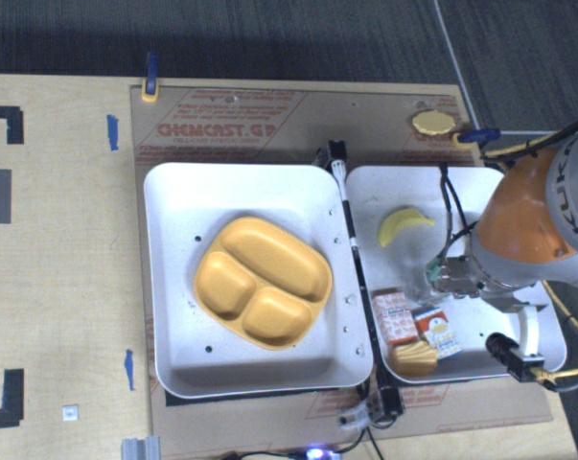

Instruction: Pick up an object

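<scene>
- Bench (58, 257) of pale wood fills the frame, bearing two white bins side by side.
- Lower right: right bin (547, 348) holds a red-and-white packet (395, 317), a small carton (436, 333) and a yellow block (415, 356), all close together.
- Centre right: gripper (449, 278) hangs just above the carton; whether its jaws are apart cannot be told.
- Centre: left bin (173, 257) holds a yellow divided tray (262, 282).
- Upper right: banana (404, 225) lies apart in the right bin.
</scene>
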Robot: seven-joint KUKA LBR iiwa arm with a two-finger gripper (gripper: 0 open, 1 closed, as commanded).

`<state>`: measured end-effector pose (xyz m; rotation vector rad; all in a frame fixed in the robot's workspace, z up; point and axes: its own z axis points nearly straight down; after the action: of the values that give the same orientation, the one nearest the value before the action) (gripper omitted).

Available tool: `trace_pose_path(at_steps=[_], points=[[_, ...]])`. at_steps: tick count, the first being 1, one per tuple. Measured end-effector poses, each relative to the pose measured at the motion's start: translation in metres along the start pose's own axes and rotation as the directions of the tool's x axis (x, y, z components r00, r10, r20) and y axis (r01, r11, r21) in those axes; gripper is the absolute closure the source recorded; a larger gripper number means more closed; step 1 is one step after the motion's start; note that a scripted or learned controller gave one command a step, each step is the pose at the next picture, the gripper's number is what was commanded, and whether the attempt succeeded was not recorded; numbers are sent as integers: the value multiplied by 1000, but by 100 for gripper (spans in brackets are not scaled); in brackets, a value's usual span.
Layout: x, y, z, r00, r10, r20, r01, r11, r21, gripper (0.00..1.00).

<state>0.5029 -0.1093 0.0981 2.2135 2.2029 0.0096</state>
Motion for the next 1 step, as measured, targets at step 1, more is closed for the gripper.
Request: trace_pose_path(at_steps=[1], points=[[-1, 0, 0, 1000, 1, 2, -1, 1000, 0, 0]])
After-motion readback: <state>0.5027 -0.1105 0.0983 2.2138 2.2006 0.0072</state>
